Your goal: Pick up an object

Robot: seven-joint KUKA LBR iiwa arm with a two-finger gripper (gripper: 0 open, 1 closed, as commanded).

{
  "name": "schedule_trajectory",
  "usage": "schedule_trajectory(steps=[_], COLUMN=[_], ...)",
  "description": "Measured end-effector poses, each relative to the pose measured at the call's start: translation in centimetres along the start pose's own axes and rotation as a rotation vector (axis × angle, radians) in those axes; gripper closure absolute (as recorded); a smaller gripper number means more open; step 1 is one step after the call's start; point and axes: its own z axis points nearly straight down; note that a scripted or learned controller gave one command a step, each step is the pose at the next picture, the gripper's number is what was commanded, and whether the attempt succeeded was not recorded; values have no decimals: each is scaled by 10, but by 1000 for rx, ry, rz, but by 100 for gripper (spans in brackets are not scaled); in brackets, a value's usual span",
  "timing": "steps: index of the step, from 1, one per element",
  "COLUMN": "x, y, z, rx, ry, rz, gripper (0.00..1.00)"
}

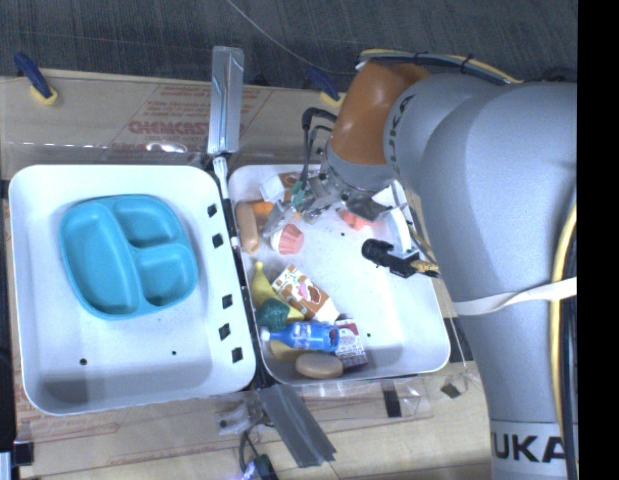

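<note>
My gripper (297, 204) is low in the far left part of the right bin (409, 313), under the orange band of the arm. It hangs over a cluster of small items: an orange-brown sausage-shaped piece (249, 224) along the bin's left wall and a pink cup-like item (289, 238) just in front of the gripper. Nothing can be made out between its tips. Nearer the front lie a yellow banana (260, 281), a printed snack packet (301, 292), a green piece (272, 315), a blue bottle (307, 336) and a tan oval (319, 366).
The left bin (49, 368) holds a blue divided plate (129, 253). A small red piece (355, 222) lies right of the gripper. The arm's bulk covers the right bin's far right corner. Bare white floor shows in the right bin's middle right.
</note>
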Motion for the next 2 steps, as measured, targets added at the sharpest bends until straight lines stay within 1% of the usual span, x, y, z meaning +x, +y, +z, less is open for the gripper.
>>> schedule_trajectory(steps=[1,2], x=[27,2], y=[-53,-23], z=[3,2], rx=[-19,-24], ry=[-13,-11], rz=[-349,80], gripper=[0,0])
